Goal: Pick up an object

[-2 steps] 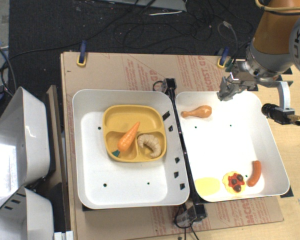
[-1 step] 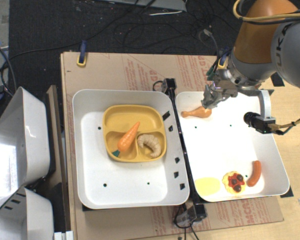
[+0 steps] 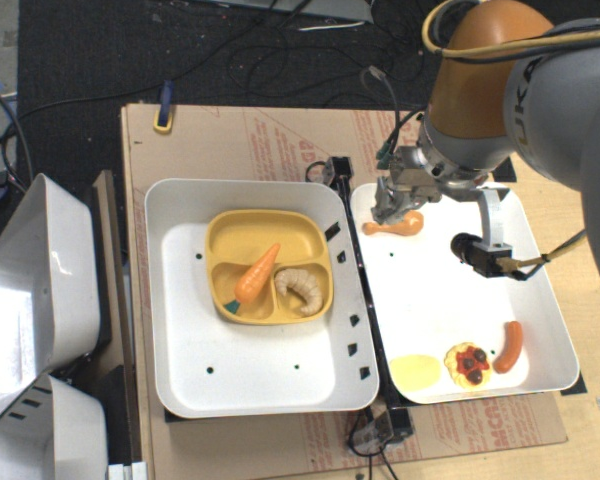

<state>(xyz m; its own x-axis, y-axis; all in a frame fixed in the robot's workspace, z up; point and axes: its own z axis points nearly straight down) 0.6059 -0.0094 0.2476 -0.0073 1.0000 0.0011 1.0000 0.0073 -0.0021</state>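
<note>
Overhead, slanted view of two shallow white bins side by side on a bench. Grey arm with an orange band reaching in, gripper lowered over the near-inner corner of the right bin. Directly under and just past the fingertips, an orange curved toy, perhaps a shrimp or sausage piece, lying flat on the bin floor, touching or nearly touching the tool. Whether the jaws stand wide, narrow or closed on it: cannot tell, hidden by the wrist body.

Further from the tool, toward the bin's far corner: a red sausage, a small pizza slice and a pale yellow disc, all well apart from the gripper. Across the dividing wall, in the left bin, a yellow divided plate holding a carrot and a pale shrimp.

Likely risks, as judgement: thin, low toy slipping out sideways on closing; fingers pressing the bin floor instead of gripping; closeness to the bin wall leaving little room, so one finger catching the rim.
</note>
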